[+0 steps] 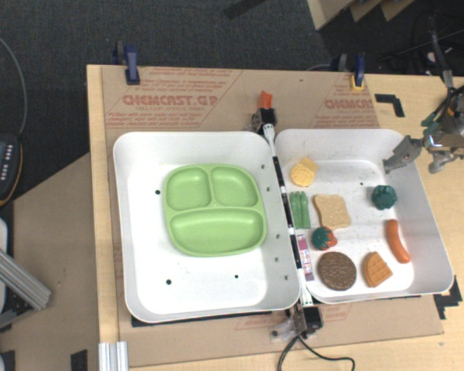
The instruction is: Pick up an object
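**Toy food in the right bin, gripper at its upper right edge**

Nearest the lower edge of the frame, in the right bin (429,278), a round brown patty (336,270) lies beside an orange waffle-like wedge (377,269). Just above the patty sits a small red and green strawberry (322,238), and to the right of the wedge an orange sausage (397,240) lies lengthwise near the bin's right wall. Higher up, a slice of tan bread (332,210) rests near the middle of the bin, with a bunch of green beans (298,209) just to its left along the dividing wall. A dark green broccoli piece (383,197) sits right of the bread, apart from it. A yellow piece (303,172) lies toward the bin's upper left.

On the left half of the frame, the left bin (139,284) holds a light green divided plate (214,209) with three compartments, set near its centre.

At the upper right, the gripper (406,154) hangs over the right bin's far right rim, above and to the right of the broccoli and apart from it. One grey finger (398,154) slants down toward the bin. Nothing is seen between the fingers, and whether they stand wide or narrow cannot be told from this angle.

Both bins rest on a brown board (178,99) held at its far edge by two blue clamps (129,60).
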`<state>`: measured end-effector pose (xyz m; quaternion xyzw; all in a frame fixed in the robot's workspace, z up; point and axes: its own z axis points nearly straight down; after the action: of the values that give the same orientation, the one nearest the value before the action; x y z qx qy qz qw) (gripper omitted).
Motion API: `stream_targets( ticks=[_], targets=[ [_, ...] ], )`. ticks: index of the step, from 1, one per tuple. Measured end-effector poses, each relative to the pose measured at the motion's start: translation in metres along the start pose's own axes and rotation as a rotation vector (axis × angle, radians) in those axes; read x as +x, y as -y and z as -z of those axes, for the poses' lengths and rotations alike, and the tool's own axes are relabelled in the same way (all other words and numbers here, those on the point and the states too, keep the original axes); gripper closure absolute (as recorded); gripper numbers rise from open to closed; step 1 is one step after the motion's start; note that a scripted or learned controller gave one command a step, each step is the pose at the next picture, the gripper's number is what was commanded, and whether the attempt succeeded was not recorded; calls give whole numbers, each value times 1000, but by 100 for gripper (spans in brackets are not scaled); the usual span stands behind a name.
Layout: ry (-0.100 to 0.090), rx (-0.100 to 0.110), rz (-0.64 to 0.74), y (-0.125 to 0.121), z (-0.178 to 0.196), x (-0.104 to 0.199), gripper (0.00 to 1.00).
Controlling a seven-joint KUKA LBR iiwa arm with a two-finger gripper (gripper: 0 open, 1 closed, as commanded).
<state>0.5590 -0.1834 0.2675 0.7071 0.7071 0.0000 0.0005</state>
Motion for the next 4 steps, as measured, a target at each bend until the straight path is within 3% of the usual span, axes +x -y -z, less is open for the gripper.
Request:
stream_targets(
  ticks=[1, 2, 3, 4],
  targets=[
    [-4, 14, -3, -6, -148, -28, 0],
    [-1, 1, 1, -11, -184, -3, 0],
    [-11, 3, 4, -98, -182, -33, 0],
    [-4, 3, 1, -52, -182, -30, 0]
  ],
)
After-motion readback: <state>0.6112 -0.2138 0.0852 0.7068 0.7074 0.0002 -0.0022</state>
